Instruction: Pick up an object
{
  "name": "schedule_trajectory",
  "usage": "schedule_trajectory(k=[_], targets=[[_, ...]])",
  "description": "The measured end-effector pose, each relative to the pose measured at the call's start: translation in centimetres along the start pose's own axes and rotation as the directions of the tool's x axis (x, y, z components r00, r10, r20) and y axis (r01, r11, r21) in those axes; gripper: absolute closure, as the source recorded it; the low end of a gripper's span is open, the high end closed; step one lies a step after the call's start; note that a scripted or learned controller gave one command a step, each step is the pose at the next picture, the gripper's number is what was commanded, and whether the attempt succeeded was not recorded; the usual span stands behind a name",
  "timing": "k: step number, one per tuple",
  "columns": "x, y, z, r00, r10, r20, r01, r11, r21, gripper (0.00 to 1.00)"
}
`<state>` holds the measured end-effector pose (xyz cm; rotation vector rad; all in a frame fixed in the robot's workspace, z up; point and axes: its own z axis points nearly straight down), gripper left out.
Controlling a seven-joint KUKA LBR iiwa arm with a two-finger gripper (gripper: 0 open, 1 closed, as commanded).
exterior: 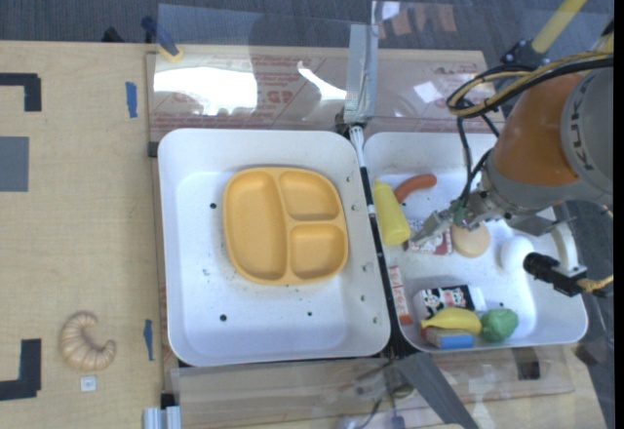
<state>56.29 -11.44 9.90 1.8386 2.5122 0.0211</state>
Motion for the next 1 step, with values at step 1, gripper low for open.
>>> schedule_trajectory(k=[1], targets=[[0.37,-0.36,-0.07,0.999,0.033,0.005,-0.033,0.999,-0.006,0.00]])
